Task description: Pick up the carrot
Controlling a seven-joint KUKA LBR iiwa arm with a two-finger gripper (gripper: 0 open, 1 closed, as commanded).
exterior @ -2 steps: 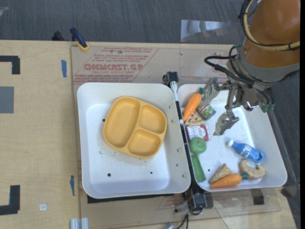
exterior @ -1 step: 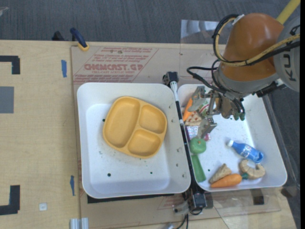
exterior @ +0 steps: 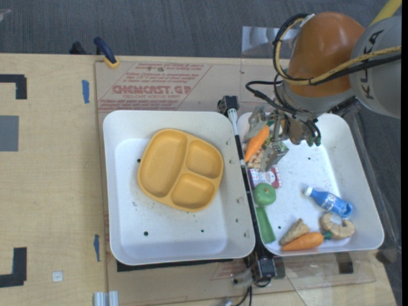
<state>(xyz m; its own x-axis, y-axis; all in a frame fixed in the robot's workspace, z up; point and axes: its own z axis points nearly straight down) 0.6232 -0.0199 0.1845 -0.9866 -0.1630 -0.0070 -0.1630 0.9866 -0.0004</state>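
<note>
Two white bins are seen side by side on the bench. A yellow divided plate (exterior: 181, 169) is set in the left bin (exterior: 121, 234). The gripper (exterior: 275, 138) is held low over the top left part of the right bin (exterior: 366, 196), under the arm's orange band (exterior: 325, 40).

One carrot (exterior: 257, 142) is seen tilted just beside the gripper's left side, close to the wall between the bins. Whether the gripper is clenched or released cannot be told, nor whether that carrot is grasped. Below it a red packet (exterior: 265, 177) is found, and a green spoon (exterior: 263, 199) is laid along the same wall.

A second carrot (exterior: 306, 241) is laid flat near the bottom edge of the right bin, well apart from the gripper. It is touched by a tan wedge (exterior: 294, 230) on its upper left, and a beige ring (exterior: 337, 225) is placed just to its right. A blue bottle (exterior: 329, 201) is laid above the ring.
</note>
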